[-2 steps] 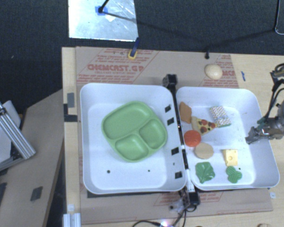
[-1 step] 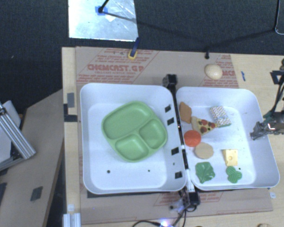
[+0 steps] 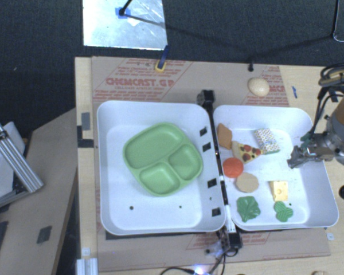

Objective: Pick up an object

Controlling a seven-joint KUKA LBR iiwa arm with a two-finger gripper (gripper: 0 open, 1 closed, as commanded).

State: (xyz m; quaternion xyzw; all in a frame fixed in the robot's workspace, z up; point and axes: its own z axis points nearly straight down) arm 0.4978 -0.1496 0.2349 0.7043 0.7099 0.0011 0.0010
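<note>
Over the right bin's far edge, gripper dark and blurred; jaws' state unreadable. Nearby inside: flat yellow cheese wedge, patterned block, pizza slice, round tomato.

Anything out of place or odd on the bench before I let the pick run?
One thing: a pale egg-shaped object lies outside both bins, on the cardboard behind the right bin. The other toy foods lie inside that bin, and the green divided plate sits flat in the left bin. Nothing looks spilled or damaged.
</note>
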